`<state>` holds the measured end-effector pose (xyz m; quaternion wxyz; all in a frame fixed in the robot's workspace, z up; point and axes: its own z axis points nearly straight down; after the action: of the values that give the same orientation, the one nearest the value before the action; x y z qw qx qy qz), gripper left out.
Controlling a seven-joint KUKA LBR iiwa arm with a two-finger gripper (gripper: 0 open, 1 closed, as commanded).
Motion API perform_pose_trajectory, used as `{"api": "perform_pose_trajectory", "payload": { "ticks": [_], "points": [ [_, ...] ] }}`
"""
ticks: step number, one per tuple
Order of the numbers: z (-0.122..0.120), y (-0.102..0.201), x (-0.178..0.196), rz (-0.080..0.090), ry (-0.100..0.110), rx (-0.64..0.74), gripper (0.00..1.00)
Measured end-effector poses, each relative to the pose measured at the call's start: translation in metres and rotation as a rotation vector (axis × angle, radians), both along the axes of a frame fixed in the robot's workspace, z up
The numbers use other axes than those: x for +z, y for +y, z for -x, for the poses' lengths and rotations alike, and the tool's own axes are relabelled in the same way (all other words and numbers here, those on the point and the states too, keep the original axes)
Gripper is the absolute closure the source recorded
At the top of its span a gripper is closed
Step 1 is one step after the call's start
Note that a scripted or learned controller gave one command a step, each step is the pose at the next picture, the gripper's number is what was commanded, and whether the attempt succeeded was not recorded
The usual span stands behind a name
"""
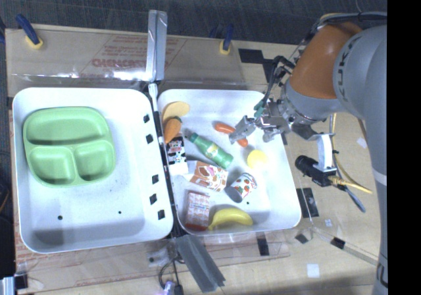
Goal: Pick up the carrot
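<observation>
Carrot (224,128): small, orange, lying in the right bin (276,218), toward its far right corner. Likely light, stiff, smooth plastic; best taken across its middle. Gripper (245,130) hovers at the carrot's right end, fingers apart, nothing between them. Contact unclear; a second orange piece sits half hidden beneath the gripper.

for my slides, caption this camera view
Gripper hovers by the carrot in the right bin, beside a green bottle.
</observation>
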<state>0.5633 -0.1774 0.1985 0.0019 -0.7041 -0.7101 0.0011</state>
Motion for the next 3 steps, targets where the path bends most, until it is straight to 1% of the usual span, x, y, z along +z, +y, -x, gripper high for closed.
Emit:
{"api": "perform_pose_trajectory", "payload": {
  "ticks": [1,2,3],
  "points": [
    [0.074,-0.033,0.051,0.001,0.000,-0.190,0.00],
    [0.068,-0.020,0.162,0.002,-0.004,-0.085,0.00],
    [0.050,0.019,0.041,0.001,0.000,0.057,0.00]
  ]
}}
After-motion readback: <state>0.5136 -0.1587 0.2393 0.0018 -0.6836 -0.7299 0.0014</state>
